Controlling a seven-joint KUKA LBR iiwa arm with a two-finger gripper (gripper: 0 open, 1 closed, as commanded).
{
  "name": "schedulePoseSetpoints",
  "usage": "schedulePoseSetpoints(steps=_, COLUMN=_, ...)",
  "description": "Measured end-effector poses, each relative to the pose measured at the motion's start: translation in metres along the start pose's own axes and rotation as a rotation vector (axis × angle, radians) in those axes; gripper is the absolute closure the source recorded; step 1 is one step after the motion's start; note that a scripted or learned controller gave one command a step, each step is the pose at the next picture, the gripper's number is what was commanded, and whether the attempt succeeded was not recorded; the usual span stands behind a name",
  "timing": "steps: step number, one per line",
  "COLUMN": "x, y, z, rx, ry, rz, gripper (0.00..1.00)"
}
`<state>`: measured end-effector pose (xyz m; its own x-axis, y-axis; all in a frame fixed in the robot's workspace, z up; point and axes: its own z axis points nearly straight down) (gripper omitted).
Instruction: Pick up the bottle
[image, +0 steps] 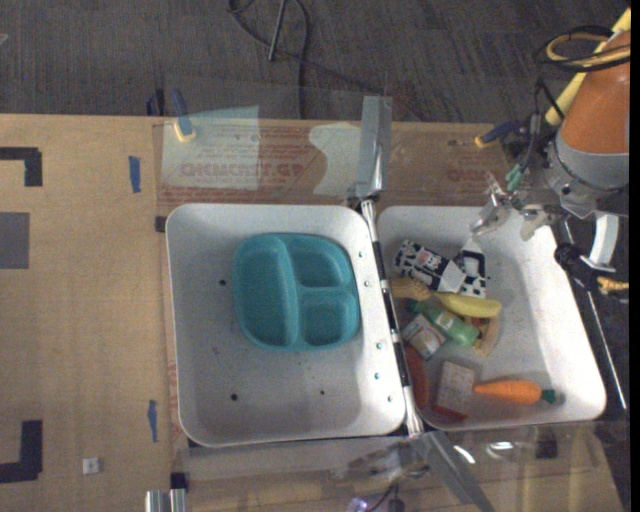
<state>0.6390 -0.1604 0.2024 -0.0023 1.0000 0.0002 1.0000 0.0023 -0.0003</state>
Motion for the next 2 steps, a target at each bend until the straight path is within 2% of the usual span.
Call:
schedulePoseSetpoints(steps=1, x=0.051, y=-0.006, z=0.067, rx=-0.005, ry=-0.001, rz=0.335, gripper=0.0)
schedulePoseSetpoints(steps=2, x=0.051, y=0.006, z=0.075, rx=-0.033, ry=0.001, rz=0.412, gripper=0.0)
